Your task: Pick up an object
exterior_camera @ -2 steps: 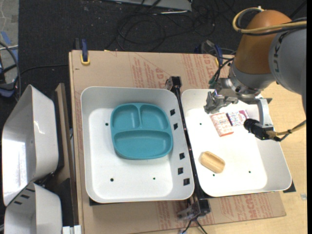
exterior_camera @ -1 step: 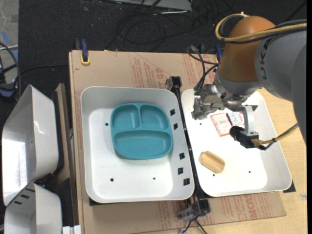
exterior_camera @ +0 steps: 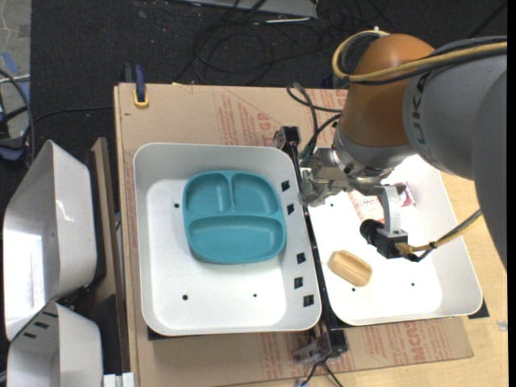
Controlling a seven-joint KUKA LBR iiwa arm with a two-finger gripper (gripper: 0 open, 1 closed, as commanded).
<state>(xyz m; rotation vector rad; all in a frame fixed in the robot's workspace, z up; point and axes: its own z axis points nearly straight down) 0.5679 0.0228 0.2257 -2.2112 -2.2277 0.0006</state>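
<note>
The left shallow white plastic bin (exterior_camera: 153,216) holds one item: a teal divided plastic plate (exterior_camera: 234,216) with three compartments, lying flat and right way up near the bin's centre, clear of all four walls. The grey arm reaches in from the right, and its gripper (exterior_camera: 322,182) sits low over the near-left corner of the right shallow white plastic bin (exterior_camera: 427,297), just beside the wall the two bins share. Whether its jaws are spread or pressed together cannot be determined, as the wrist housing hides them; nothing is visibly held. Below and to the right of the gripper, a tan rounded oblong piece (exterior_camera: 351,267) resembling a bread roll lies on the right bin's floor, apart from the walls and with open space around it. This is judged the likeliest object for the task. It looks light, matt and possibly slightly yielding, so not slippery and unlikely to break; the recommended hold is across its short width at the middle, where the curve is least likely to squeeze it out. A small pink, red and white packet (exterior_camera: 372,206) lies further back in the same bin, partly covered by the wrist; its material cannot be confirmed.
</note>
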